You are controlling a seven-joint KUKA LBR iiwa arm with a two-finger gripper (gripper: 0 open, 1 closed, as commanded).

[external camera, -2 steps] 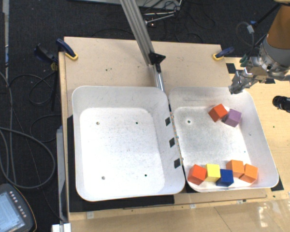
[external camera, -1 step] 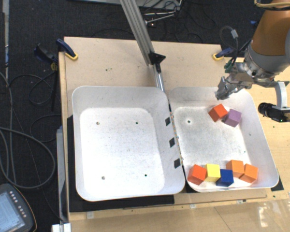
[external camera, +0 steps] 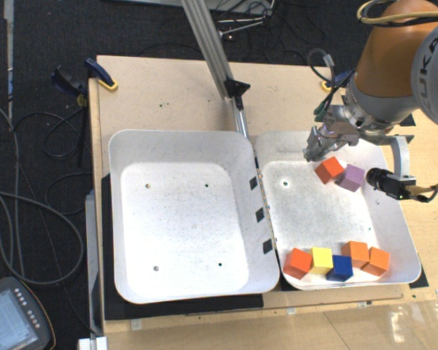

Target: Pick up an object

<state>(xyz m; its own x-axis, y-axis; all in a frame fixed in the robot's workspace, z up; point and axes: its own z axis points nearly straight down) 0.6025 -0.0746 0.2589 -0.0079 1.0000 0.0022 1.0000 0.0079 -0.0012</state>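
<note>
My gripper [external camera: 317,149] hangs over the far edge of the right bin [external camera: 328,217], just left of and above an orange cube [external camera: 329,170]. A purple cube [external camera: 351,177] sits right beside the orange one. Along the near wall of the same bin lies a row of blocks: an orange one [external camera: 299,262], a yellow one [external camera: 322,259], a blue one [external camera: 342,267], and two more orange ones [external camera: 358,252] [external camera: 379,260]. I see nothing between the fingers.
The left bin [external camera: 179,214] stands beside the right one. A slanted metal pole [external camera: 208,39] crosses above the bench's far side. A black camera-like fitting [external camera: 385,181] on the arm hangs over the right bin's right edge.
</note>
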